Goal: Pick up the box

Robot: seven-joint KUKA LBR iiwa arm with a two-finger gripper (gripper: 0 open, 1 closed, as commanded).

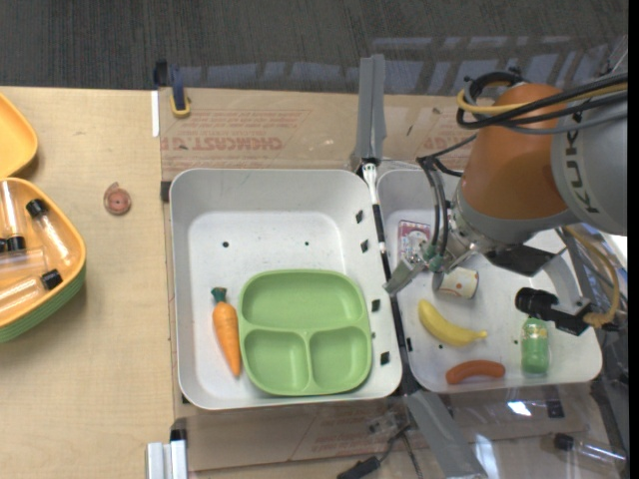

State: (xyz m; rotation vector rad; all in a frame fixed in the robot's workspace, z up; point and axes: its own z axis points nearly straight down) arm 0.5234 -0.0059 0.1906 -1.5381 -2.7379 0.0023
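Observation:
The box (pixel 411 236) is small and white with red print. It lies in the right bin (pixel 579 367) near the bin's left wall, partly hidden under the arm. My gripper (pixel 431 265) hangs low over the bin, just in front of the box, with the orange wrist band above it. Its fingers (pixel 401 277) are spread open and nothing shows between them.
The right bin also holds a small white cup (pixel 460 284), a banana (pixel 450 325), a red sausage-like piece (pixel 475 371) and a green bottle (pixel 535 348). In the left bin (pixel 200 218) are a green divided plate (pixel 305 331) and a carrot (pixel 228 334).

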